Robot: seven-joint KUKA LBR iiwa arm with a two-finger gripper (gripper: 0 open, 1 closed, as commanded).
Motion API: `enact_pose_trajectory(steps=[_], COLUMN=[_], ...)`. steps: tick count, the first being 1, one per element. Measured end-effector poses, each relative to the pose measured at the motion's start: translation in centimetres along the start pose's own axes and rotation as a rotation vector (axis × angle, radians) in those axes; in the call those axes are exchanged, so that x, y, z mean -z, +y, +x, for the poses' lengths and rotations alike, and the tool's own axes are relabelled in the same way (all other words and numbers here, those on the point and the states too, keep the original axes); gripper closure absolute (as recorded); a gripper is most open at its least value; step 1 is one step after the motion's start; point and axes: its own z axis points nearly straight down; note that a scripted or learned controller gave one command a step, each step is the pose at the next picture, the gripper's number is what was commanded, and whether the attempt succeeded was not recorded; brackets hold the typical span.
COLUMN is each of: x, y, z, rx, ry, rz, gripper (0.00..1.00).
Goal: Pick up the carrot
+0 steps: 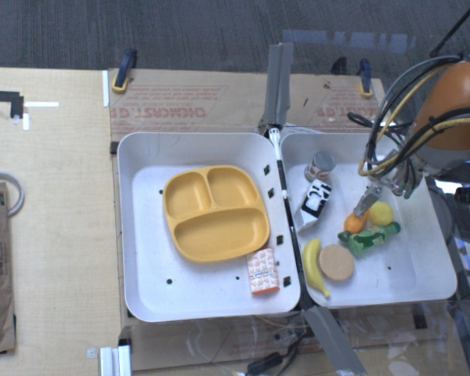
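Right bin: carrot (354,223) touching pincer (366,207) tip; pincer grip state unclear.

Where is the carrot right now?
The carrot lies in the right bin, just under the gripper, beside the lemon and above the green item.

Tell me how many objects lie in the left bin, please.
2. The yellow divided plate lies near the middle of the left bin, and the small orange-and-white carton lies beside the plate's near right corner. The plate may hide something smaller.
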Motion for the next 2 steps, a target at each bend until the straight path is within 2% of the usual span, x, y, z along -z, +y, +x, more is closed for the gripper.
enact_pose_trajectory(steps=[1, 2], x=[-1.0, 0.0], y=[2.7, 2.7], z=[3.1, 2.9], rx=[0.276, 0.273], ry=[0.019, 0.013], rz=[0.005, 0.003], gripper=[0.00, 1.00])
